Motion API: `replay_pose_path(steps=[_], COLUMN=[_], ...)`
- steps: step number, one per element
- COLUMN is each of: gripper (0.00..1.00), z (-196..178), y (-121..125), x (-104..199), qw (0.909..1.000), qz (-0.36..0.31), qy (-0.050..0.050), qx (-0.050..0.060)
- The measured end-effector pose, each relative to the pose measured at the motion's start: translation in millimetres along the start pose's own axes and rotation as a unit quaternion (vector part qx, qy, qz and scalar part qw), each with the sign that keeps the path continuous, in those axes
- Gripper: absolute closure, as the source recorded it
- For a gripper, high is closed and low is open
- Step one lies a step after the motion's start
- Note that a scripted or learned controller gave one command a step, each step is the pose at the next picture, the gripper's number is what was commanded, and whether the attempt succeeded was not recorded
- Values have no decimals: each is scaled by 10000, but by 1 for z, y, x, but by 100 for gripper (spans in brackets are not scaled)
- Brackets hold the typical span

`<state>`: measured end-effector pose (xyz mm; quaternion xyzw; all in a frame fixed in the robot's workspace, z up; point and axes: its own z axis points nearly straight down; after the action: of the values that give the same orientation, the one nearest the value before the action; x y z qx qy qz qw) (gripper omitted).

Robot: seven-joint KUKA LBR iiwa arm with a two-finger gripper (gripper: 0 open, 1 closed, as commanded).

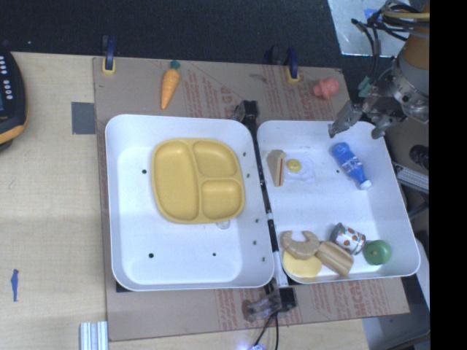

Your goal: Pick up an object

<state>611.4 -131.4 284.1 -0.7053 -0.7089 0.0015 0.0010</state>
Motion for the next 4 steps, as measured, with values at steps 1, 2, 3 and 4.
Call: replay_pose_path(steps=[1, 2, 3, 4], gripper=[0, 0, 0, 0], z=[57, 197, 180, 119], y=[-100, -23, -140, -53], x=[-58, -37, -79, 3], qw=[10000, 10000, 10000, 10000], qz=[42, -22, 42, -52], qy=[-1, 12, 8, 16], qx=[53, 28, 30, -58])
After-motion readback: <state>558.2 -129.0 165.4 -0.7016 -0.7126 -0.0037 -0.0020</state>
